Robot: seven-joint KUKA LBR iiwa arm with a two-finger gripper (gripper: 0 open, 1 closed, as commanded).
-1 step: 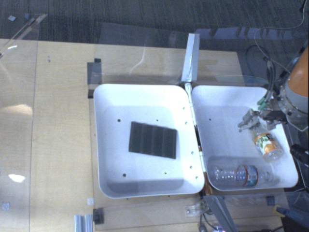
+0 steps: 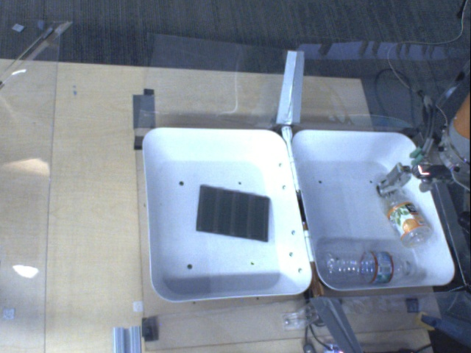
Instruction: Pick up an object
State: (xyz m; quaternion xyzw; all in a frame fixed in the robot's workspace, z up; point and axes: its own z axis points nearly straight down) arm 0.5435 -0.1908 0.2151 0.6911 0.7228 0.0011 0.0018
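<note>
Two bottles in the right bin [image 2: 324, 153]: small bottle [image 2: 407, 221] with an orange label near the right wall, clear bottle [image 2: 364, 266] along the front wall. Gripper [image 2: 393, 180] just above the small bottle; finger state unclear, possibly parted.

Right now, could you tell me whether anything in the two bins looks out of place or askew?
Nothing looks damaged or spilled. In the right bin, both bottles lie on their sides: the clear bottle along the near wall, the small orange-labelled bottle tilted by the right wall, just below the end effector. The dark ridged mat in the left bin sits slightly skewed.
</note>
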